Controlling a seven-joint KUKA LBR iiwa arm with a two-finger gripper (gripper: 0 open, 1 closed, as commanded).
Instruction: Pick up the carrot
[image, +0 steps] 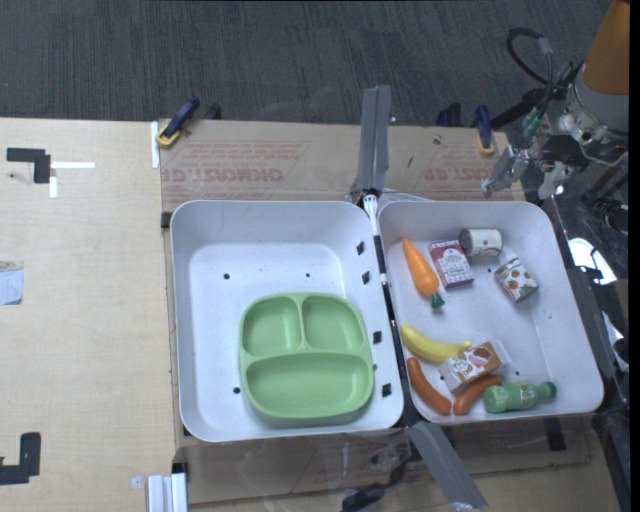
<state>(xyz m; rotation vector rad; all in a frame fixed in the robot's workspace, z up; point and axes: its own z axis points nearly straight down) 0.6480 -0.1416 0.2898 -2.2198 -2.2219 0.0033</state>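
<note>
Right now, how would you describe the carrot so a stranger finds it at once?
Look in the right bin, upper left part. The carrot lies beside a small red carton. It is the plain orange tapered piece with a green tip, unlike the banana lower down.

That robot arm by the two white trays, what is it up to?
It is meant to pick up the carrot, but has not got to it yet. The carrot lies in the right bin among other toy foods: a banana, two sausages, small cartons and a green bottle. The arm's tool hangs above the bin's far right corner, away from the carrot. The left bin holds a green divided plate.
</note>
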